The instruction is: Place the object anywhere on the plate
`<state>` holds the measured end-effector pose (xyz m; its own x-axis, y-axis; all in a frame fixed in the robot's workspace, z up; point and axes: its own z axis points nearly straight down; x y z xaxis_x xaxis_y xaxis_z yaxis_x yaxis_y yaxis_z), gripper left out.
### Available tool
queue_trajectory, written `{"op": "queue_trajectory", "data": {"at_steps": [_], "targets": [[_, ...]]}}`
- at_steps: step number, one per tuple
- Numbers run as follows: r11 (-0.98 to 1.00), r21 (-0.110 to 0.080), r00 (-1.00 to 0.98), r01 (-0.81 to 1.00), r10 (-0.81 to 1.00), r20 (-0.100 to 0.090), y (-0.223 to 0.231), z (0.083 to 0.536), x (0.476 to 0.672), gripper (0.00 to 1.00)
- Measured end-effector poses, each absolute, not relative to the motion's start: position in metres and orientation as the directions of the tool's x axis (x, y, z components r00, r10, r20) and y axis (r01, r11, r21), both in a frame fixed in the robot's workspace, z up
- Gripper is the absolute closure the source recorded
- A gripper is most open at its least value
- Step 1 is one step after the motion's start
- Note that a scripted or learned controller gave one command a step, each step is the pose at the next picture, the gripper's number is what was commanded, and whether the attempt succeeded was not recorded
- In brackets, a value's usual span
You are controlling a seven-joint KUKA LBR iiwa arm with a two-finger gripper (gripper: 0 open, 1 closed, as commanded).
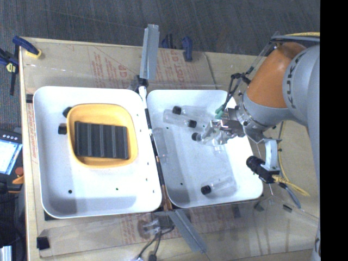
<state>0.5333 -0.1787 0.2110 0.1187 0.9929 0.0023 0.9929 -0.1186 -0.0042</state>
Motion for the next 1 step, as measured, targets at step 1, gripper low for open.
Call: {"op": "queue_trajectory", "data": {"at_steps": [1], "targets": [[-0.014,-0.003,0.014,1.0,1.0,0.001,-0.1153,0.2188,0.5614,1.0]]}}
